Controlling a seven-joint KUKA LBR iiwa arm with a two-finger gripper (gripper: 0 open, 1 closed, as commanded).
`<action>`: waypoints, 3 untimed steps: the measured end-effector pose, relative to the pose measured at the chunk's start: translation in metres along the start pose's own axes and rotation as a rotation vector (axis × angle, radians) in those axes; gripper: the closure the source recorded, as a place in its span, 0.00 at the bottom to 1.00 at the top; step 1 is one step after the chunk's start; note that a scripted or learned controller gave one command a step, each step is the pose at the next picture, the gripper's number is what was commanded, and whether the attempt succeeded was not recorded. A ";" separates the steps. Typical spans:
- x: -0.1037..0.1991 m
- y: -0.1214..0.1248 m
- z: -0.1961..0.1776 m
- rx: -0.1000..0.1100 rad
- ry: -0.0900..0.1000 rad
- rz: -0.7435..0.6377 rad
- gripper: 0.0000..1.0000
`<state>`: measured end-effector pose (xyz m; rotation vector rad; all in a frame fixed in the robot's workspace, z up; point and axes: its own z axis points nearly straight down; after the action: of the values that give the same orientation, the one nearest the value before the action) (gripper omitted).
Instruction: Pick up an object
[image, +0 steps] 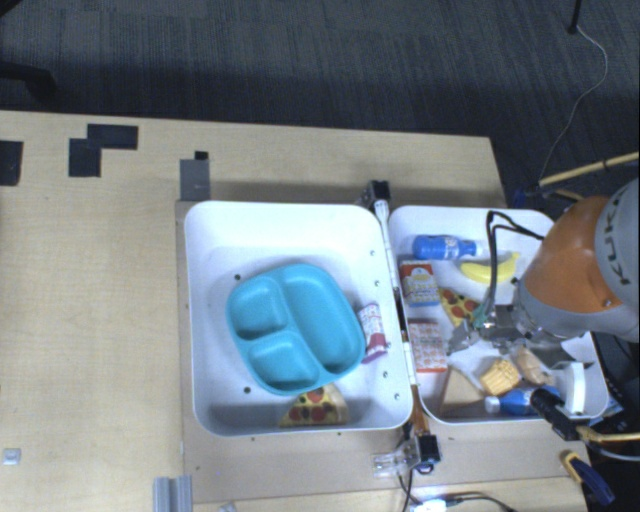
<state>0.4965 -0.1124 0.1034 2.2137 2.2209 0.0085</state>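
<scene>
Many small items crowd the right bin (430, 408) around the claw (478, 335), whose opening I cannot tell. Closing here may catch two things, or skid off the flat card (428, 345) just left of it.

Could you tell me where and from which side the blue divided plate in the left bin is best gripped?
Probably the blue divided plate's raised outer rim, from above, one finger inside a compartment and one outside. It lies flat and wide, too broad to span; its upper-left rim has bare bin floor beside it.

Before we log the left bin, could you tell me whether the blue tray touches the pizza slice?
Touching: camera view shows the blue tray overlapping the pizza slice.
</scene>
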 end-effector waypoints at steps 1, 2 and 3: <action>0.001 0.002 -0.011 -0.003 0.000 -0.002 1.00; 0.001 0.001 -0.011 -0.003 0.000 -0.002 0.00; 0.013 -0.004 0.013 -0.014 -0.010 0.005 0.00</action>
<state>0.4923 -0.0993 0.0905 2.2073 2.2042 0.0129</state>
